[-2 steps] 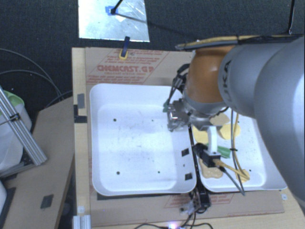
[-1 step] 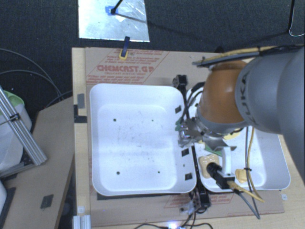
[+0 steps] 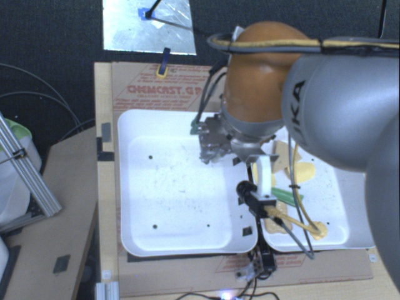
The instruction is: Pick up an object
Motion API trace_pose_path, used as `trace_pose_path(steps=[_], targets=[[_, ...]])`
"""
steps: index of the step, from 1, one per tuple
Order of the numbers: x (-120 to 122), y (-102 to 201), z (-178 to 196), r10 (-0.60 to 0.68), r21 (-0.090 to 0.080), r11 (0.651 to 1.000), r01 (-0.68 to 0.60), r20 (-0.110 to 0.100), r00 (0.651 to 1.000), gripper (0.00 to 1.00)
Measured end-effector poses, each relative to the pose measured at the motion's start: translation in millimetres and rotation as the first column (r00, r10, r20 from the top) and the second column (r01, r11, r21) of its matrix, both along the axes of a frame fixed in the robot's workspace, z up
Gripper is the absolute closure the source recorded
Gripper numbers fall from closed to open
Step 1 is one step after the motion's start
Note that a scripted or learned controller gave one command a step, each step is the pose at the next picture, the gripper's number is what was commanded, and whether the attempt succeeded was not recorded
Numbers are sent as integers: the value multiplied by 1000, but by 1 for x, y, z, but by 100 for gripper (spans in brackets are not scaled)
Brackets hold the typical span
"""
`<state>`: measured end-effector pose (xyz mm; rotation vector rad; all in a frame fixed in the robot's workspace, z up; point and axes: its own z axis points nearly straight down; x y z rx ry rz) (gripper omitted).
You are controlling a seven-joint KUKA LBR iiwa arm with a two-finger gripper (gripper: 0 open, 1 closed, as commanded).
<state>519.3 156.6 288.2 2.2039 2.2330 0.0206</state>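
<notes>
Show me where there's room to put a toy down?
The left bin has a wide bare floor, bordered by its white rim and the divider beside the robot's hand. The right bin is crowded: yellow pieces and a green stick lie under the arm.

Cardboard sheet (image 3: 159,87) under two white bins (image 3: 134,136), a shiny, perhaps foil, square (image 3: 147,20) beyond.
</notes>
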Motion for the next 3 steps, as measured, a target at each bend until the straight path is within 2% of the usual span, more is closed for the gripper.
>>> trace_pose_path(steps=[1, 2, 3], targets=[[-30, 16, 35, -6, -3, 1000, 6, -8, 1000, 100], [-32, -30, 94, -15, -4, 1000, 15, -3, 1000, 100], [-32, -27, 174, -8, -3, 1000, 8, -1, 1000, 100]])
